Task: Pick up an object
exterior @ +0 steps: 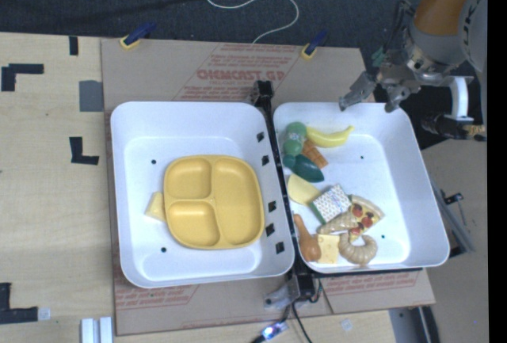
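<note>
1. I see the grey two-finger pincer (371,101) poised over the far rim of the right-hand shallow white plastic bin (420,175). Its fingers are spread apart with nothing between them, so I judge no pick has begun.
2. The candidate objects lie clustered along that bin's left side, near the divider: a yellow toy banana (331,135), a green rounded toy vegetable (295,134), a dark green leaf-shaped piece (307,169), a pale yellow wedge (301,189), a checked green-and-white square (330,203), a toy pizza slice (362,213) and an orange-brown sausage-shaped piece (305,236).
3. Crowding suggests a clean grasp needs an outlying item; the banana lies nearest the pincer.
4. The left-hand white bin (135,175) carries a yellow three-compartment plastic tray (214,201), flat at its centre.
5. Both bins rest on a cardboard sheet (230,72) on the desk.
</note>
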Controlling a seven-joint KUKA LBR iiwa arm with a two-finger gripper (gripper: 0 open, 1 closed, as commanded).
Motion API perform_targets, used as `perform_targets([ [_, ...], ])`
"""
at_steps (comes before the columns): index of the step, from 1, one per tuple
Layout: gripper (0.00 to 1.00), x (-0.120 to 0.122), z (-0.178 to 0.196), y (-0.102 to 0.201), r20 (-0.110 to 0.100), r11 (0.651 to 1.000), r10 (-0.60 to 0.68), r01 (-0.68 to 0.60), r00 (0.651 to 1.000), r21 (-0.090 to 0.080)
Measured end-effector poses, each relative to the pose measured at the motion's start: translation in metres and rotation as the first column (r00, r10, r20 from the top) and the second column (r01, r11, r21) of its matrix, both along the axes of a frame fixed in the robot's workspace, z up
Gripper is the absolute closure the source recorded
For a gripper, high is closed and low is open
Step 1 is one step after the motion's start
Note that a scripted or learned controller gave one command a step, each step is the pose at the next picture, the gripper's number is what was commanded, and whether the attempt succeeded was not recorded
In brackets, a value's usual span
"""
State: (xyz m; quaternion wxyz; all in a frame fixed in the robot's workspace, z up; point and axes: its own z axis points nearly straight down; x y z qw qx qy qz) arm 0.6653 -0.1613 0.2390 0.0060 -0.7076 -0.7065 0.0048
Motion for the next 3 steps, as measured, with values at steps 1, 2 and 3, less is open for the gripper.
perform_targets([
  [1,0.0,0.002,0.01,0.0,0.014,1.0,0.003,-0.003,1.0,-0.002],
  [2,0.0,-0.005,-0.037,-0.001,0.01,1.0,0.003,-0.003,1.0,-0.002],
  [3,0.0,-0.002,-0.101,-0.001,0.01,1.0,0.005,-0.005,1.0,-0.003],
])
